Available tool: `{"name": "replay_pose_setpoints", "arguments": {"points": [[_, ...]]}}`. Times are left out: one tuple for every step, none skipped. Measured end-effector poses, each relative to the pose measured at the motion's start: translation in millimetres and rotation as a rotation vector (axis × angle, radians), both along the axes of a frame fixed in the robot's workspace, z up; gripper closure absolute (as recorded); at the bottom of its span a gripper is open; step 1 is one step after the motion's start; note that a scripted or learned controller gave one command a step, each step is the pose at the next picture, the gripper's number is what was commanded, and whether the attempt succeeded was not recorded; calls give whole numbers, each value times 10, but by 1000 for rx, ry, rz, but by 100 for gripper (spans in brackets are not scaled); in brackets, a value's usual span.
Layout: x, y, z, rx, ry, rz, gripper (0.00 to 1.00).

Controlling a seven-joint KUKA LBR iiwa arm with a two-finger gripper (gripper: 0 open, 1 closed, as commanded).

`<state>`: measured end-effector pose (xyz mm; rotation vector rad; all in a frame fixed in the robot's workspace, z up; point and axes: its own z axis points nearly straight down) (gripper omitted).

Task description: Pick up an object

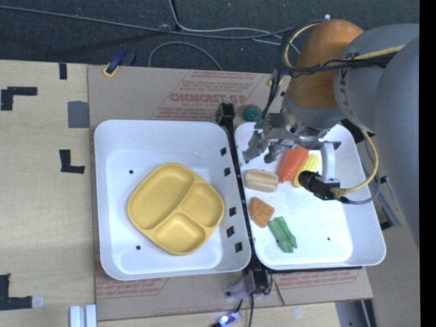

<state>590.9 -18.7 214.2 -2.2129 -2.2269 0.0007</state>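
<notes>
Two shallow white plastic bins sit side by side on a sheet of brown cardboard point(197, 97) that covers the pale wooden surface point(41, 182). The left bin point(116, 142) holds a yellow plastic plate with three compartments point(176, 208), lying flat near the bin's middle.

The right bin point(354, 247) holds several small toy foods. A tan, bread-like roll point(261, 180) lies close to the divider between the bins. Just below it sits an orange, waffle-textured piece point(261, 211), and beside that, toward the bin's near edge, a green leafy-looking piece point(282, 235). An orange carrot-shaped toy point(293, 163) lies tilted in the upper half of the bin, touching a yellow corn-like piece point(313, 162) at its right side. A small teal object point(253, 113) rests at the bin's far rim.

The grey arm with its orange band point(323, 53) reaches in from the right, and its gripper point(262, 145) hangs over the upper left part of the right bin, just above the roll and beside the carrot. The jaws point down and toward the divider; whether they stand wide or narrow cannot be told, and nothing can be seen between them.
</notes>
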Motion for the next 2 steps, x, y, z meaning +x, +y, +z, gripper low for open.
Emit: {"name": "replay_pose_setpoints", "arguments": {"points": [[128,637,47,1,-1,2,100],[265,1146,179,0,-2,0,100]]}}
